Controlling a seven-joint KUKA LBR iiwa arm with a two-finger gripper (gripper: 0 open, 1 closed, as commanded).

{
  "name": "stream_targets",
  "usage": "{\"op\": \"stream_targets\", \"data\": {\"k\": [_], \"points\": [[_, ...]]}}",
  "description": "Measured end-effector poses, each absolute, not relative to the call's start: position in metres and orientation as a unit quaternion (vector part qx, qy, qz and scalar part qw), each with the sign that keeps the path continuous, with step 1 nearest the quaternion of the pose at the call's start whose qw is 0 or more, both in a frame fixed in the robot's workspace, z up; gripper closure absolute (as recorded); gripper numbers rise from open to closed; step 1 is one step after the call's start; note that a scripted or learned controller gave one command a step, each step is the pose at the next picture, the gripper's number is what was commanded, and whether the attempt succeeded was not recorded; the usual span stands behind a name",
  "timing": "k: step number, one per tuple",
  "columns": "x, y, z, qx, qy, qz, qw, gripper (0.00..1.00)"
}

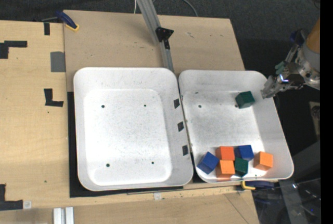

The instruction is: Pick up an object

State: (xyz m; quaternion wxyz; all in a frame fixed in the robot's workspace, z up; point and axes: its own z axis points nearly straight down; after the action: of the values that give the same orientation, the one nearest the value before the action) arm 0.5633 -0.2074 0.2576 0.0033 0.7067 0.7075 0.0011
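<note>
While the arm reaches in from the right, the scene reads as follows.

Arm: grey with an orange band, at the right edge of the camera view, beside the right bin's upper right corner.
Jaws: the gripper (271, 86) sits just over the right bin's upper right rim; its tips are dark and small, and I cannot tell how far apart they stand or whether anything is between them.
Right bin (218, 78): shallow, white, speckled, holding all the blocks.
Green block (245, 99): alone in the upper part of the right bin, near the gripper but apart from it, slightly tilted.
Cluster: along the bin's lower edge lie a blue block (208, 162), an orange block (226, 153), a second orange block (226, 167), a second blue block (244, 152), a dark green block (241, 166) and a third orange block (264, 160), most of them touching their neighbours.
Left bin (78, 114): white, side by side with the right one, four small dark dots on its floor.
Worktop (31, 124): pale wood with black tape marks and a grey patch.
Rail (146, 2): a metal bar slanting down to the gap between the bins.
Writing: no brand, label or text can be read anywhere.
</note>
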Motion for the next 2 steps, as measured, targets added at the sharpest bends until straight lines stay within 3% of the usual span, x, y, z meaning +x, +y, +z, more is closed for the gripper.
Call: {"op": "stream_targets", "data": {"k": [2], "points": [[0.589, -0.1, 0.244, 0.705, 0.71, 0.0005, -0.001, 1.0]]}}
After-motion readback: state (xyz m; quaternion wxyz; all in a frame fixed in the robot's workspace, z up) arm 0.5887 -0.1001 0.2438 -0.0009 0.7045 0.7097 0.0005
